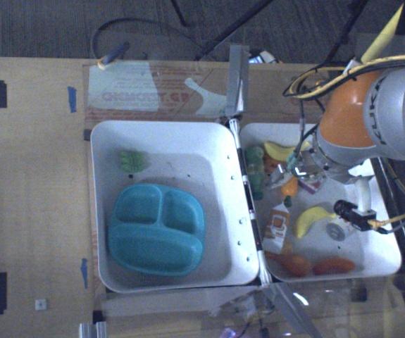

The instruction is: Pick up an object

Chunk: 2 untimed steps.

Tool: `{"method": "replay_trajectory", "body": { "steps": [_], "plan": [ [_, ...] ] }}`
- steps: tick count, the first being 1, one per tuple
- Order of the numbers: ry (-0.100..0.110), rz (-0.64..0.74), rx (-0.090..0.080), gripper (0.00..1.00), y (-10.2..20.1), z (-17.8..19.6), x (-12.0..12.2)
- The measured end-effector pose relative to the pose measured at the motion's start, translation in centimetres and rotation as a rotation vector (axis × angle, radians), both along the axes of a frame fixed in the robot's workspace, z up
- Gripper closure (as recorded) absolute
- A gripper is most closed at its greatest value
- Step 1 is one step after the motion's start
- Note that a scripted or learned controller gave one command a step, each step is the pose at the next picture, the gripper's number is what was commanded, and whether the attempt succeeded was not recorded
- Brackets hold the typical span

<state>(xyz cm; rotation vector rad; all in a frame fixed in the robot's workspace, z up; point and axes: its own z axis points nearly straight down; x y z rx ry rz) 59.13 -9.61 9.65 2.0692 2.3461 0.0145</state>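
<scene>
My gripper (302,174) reaches down into the right bin (385,255) near its back left, below the arm's orange band (349,118). Close around it lie a yellow banana (279,150), a small orange piece (289,186) and a green item (256,162). Further forward are a small carton (278,228), a second yellow banana (310,220), a grey round piece (336,232) and two red-orange items (297,263) (333,265). The wrist hides what lies directly under the gripper.
The left bin (160,136) holds a blue divided plate (157,228) and a small green object (132,160). A metal divider (247,189) runs between the bins. Cables (371,220) trail over the right bin's right side.
</scene>
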Motion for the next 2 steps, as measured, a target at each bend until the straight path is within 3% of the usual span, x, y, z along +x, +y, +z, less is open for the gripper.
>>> {"method": "replay_trajectory", "body": {
  "steps": [1,2],
  "plan": [
    [-0.005,-0.002,-0.005,1.00,-0.2,1.1,0.1],
    [0.032,0.074,-0.004,1.00,9.2,12.0,7.3]
  ]
}}
